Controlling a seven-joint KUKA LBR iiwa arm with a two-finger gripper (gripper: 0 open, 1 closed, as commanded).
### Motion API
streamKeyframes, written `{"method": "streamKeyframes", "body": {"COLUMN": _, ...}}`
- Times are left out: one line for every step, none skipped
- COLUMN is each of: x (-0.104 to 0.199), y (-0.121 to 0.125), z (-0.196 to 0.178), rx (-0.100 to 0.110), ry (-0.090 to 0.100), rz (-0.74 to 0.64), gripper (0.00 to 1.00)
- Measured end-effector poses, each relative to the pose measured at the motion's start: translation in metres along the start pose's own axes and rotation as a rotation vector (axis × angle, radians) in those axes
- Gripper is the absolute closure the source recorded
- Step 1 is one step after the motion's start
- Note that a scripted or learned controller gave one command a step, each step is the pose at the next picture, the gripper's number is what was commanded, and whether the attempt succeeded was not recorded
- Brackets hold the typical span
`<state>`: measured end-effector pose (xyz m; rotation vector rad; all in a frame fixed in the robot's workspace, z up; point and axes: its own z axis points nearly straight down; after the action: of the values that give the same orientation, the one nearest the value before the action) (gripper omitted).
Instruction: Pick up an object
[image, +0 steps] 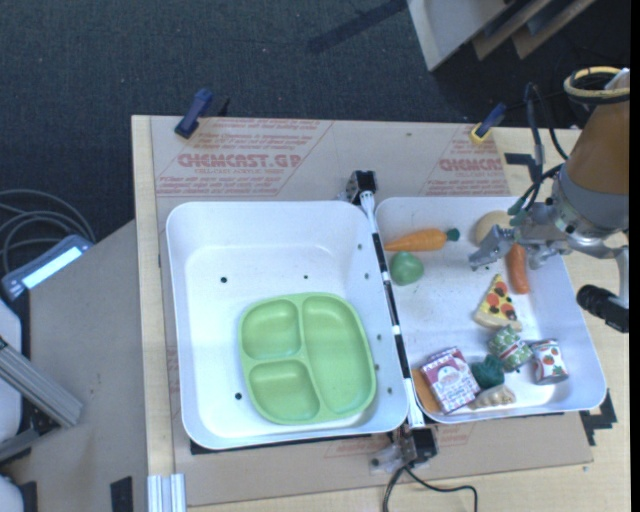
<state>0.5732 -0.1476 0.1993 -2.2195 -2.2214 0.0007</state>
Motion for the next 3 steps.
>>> {"method": "streamKeyframes", "body": {"x": -0.065, "y": -0.03, "z": 0.106, "rx": -0.003, "ry": -0.001, "rz": 0.0, "gripper": 0.0}}
{"method": "streamKeyframes", "body": {"x": -0.05, "y": -0.065, "z": 0.112, "rx": -0.008, "ry": -0.003, "rz": 0.002, "gripper": 0.0}}
{"method": "streamKeyframes", "body": {"x": 0.006, "y": -0.028, "z": 0.115, "rx": -0.003, "ry": -0.001, "rz": 0.0, "gripper": 0.0}}
